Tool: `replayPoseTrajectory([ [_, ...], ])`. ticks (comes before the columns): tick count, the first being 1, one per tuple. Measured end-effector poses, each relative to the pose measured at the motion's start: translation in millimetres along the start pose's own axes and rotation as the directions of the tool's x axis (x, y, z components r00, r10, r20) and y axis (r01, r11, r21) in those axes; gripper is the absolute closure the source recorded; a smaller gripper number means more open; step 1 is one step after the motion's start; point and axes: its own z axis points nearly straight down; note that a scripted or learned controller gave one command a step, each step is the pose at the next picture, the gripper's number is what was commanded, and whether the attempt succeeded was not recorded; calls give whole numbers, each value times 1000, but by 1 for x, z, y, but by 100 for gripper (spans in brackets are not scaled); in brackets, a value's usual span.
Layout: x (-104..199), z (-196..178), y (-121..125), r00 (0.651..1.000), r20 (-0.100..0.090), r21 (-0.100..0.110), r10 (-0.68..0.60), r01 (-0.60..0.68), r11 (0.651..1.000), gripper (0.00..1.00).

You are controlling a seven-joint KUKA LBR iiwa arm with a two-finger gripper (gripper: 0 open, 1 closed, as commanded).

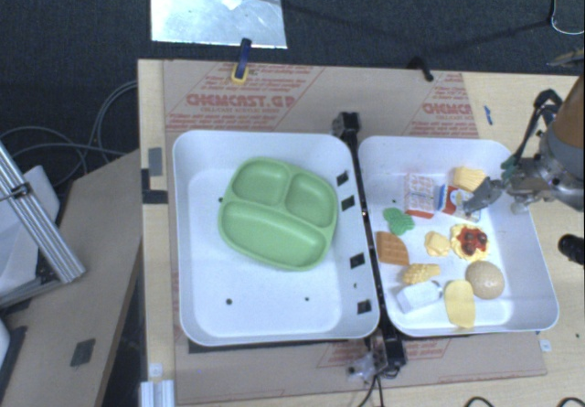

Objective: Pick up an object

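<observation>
The tabletop (pixel 302 90) is carrying two white bins, the left bin (pixel 196 240) holding a green divided plate (pixel 277 213) at frame centre-left. The right bin (pixel 530 277), at lower right, is holding small toy foods: a white packet (pixel 421 194), a yellow wedge (pixel 467 178), a brown roll (pixel 485 279). The hand (pixel 479 199) is hanging over that bin's upper right part; its state I cannot tell.

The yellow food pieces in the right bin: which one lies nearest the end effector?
The yellow wedge at the bin's far side, just beside the end effector.
</observation>
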Motion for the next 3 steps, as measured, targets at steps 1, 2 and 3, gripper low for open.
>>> replayPoseTrajectory([
  [1, 0, -7, 3, 1000, 3, -12, -3, 3, 1000, 0],
  [2, -2, 51, -6, 1000, 2, -8, -1, 1, 1000, 0],
  [3, 0, 92, -8, 1000, 3, -12, -1, 1, 1000, 0],
])
